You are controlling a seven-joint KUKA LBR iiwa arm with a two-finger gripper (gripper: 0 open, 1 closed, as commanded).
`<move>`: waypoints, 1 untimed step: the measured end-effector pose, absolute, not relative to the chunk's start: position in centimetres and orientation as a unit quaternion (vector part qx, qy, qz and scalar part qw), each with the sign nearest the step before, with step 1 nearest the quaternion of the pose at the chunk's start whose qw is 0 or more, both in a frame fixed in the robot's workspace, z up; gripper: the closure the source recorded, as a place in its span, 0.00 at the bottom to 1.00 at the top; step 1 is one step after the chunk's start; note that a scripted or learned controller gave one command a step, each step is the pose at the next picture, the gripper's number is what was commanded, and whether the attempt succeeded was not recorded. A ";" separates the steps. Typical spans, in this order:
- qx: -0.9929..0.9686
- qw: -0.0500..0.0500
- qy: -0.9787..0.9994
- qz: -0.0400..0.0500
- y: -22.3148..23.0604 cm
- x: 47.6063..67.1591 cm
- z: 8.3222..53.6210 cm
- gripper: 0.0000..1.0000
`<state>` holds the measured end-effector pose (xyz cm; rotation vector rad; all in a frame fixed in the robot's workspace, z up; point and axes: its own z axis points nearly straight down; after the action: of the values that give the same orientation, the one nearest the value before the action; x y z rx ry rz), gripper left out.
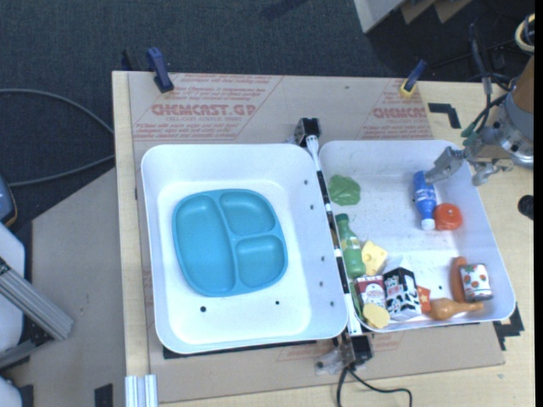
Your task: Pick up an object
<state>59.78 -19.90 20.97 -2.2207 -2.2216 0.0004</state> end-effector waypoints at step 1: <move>-0.705 0.003 -0.709 -0.003 -21.8 62.1 8.4 0.00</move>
<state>62.14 -21.77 8.43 -2.2114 -2.2217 -0.0086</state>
